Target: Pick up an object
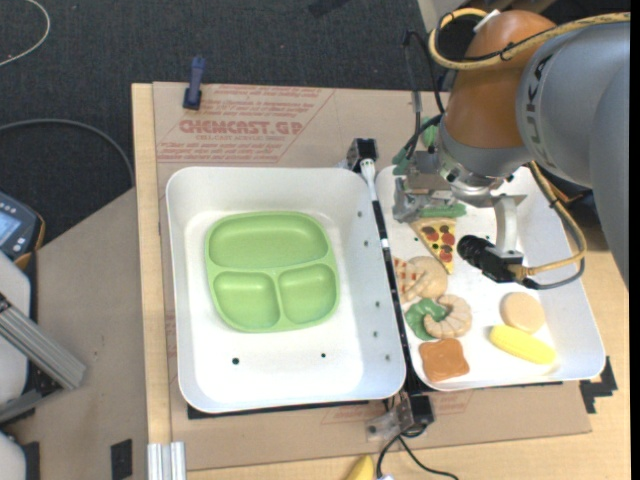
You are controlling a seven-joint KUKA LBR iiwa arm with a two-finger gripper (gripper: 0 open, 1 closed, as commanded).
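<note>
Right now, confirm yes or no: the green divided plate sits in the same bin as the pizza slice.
No: the green divided plate lies in the left bin, while the pizza slice lies in the right bin.

Red print legible on brown cardboard sheet (pixel 250 118) beneath the bins: "CHEMCAST G P" in large outlined capitals, slanted along the sheet's far edge. Smaller red lines above and below that heading, too small to read. Partial white lettering on grey arm housing (pixel 575 78), near the orange band: "KUKA", only in part, running along the curved shell and cut off by the angle. No further readable text, numbers or labels elsewhere on bench or bins.
</note>
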